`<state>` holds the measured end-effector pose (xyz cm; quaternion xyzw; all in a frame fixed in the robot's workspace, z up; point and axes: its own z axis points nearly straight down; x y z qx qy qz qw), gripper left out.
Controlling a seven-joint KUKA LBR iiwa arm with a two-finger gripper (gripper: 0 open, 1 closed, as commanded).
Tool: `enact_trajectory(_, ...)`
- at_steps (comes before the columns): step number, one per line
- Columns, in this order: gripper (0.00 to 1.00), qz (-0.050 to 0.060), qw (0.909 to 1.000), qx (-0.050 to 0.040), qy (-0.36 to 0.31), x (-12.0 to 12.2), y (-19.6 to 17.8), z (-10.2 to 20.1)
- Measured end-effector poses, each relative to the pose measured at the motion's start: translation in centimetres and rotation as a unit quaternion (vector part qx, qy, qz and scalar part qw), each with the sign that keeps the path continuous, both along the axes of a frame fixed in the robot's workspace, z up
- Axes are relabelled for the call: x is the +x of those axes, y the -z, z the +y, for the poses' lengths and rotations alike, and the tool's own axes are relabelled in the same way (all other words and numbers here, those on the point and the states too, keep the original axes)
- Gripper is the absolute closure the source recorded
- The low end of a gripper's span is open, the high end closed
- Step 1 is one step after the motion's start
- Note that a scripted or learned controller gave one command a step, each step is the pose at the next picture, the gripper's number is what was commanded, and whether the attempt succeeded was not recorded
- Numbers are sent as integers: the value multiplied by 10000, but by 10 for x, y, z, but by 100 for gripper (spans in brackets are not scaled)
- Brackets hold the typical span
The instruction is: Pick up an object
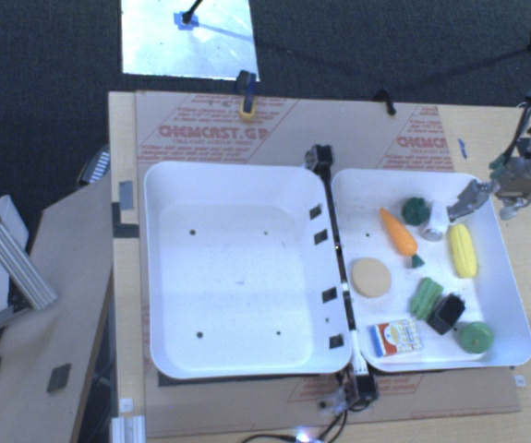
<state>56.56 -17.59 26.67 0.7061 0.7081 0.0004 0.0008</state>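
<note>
At the near edge of the right bin (pixel 514 335) lie a small printed card (pixel 395 337) and a round green object (pixel 475 338), with a black block (pixel 447 313) and a green toy (pixel 426 296) just behind. Mid-bin sit a tan disc (pixel 371 278), a carrot (pixel 398 232) and a yellow corn cob (pixel 463 250). Farther back, a dark green piece (pixel 416 210) rests near the end effector (pixel 468 197), which hangs over the far right corner; whether its fingers are parted cannot be told. The left bin (pixel 159 247) sits alongside on the desk (pixel 210 123).

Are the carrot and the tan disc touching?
Apart. The camera view shows bare white bin floor between the carrot and the tan disc.
</note>
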Motion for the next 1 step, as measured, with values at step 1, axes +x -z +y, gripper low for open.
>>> enact_trajectory(1,0,51,10000,14,0,28,141,-8)
